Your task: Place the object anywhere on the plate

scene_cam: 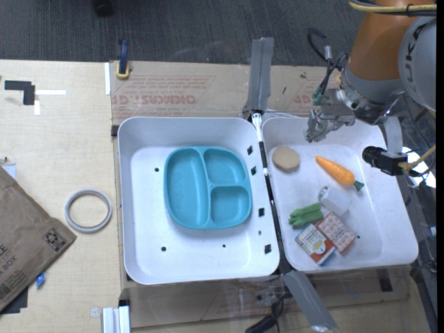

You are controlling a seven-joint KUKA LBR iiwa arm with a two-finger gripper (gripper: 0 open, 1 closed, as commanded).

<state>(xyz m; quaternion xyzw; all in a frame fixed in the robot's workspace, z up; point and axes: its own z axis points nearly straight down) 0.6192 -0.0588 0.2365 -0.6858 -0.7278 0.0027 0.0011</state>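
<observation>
The object to be placed is not singled out by anything visible; the candidates all lie in the right-hand white bin (388, 252), well apart from the plate. The plate is a turquoise plastic tray (208, 187) with three compartments, lying flat in the middle of the left-hand white bin (139, 255), and nothing rests in any compartment.

Taking the plate as the landmark: just past its right side, across the wall shared by the two bins, sits a round tan cookie-like disc (286, 159). Further right of that lies an orange toy carrot (336, 171) with a green tip, slanting down to the right. Below the carrot is a small translucent white cup or bottle (335, 200) on its side, and beside it, nearer the plate, a green bean-pod toy (306, 215). Lowest in that bin is a small red and white printed carton (326, 238), touching or almost touching the green pod.

The gripper (318, 132) hangs at the far rim of the right bin, up and right of the plate, above and a little right of the tan disc. Nothing shows between its fingers; whether they stand wide or narrow cannot be told at this angle. The grey arm with its orange band (385, 19) rises behind it.

Left of the plate, outside the bins on the light wooden surface (55, 137), lies a grey tape ring (88, 209), with a brown cardboard box (24, 238) beyond it.
</observation>
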